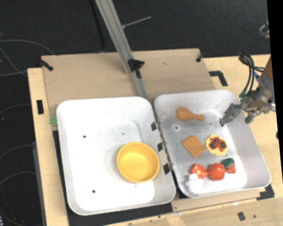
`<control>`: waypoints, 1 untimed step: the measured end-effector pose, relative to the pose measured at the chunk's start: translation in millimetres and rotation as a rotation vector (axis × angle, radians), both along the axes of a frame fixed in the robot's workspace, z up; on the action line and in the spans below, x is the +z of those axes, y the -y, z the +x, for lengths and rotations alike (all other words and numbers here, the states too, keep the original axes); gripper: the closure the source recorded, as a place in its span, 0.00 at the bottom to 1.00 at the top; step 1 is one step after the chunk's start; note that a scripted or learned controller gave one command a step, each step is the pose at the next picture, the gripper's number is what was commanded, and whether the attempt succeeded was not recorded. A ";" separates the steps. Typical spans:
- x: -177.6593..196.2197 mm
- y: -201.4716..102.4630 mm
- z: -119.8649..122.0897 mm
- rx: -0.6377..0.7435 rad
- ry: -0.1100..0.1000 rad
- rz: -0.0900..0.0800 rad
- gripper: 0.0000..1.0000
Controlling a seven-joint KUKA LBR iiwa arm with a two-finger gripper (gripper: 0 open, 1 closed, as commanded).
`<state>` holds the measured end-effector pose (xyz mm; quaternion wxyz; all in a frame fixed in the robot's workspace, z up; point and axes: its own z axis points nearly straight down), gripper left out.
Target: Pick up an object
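Note:
The right bin (250, 174) holds several toy foods: a brown drumstick (189, 114), a tan toast slice (193, 146), a yellow tart with red filling (216, 144), a red tomato (216, 171), a small red-orange piece (198, 170), a red and green piece (229, 165) and a white piece (193, 183). My gripper (239, 115) hangs over the bin's upper right part, to the right of the drumstick and above the tart. Its fingers are open and spread apart, with nothing between them.
A yellow bowl (138, 162) sits in the left bin (83, 125) near its right wall. A grey metal post (120, 43) rises behind the bins, between them. Cables (249, 76) hang by the arm at the right.

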<state>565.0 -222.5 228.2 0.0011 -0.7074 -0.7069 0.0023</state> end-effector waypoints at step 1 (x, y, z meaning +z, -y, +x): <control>-55.2 -5.5 -8.2 0.000 0.000 0.000 0.00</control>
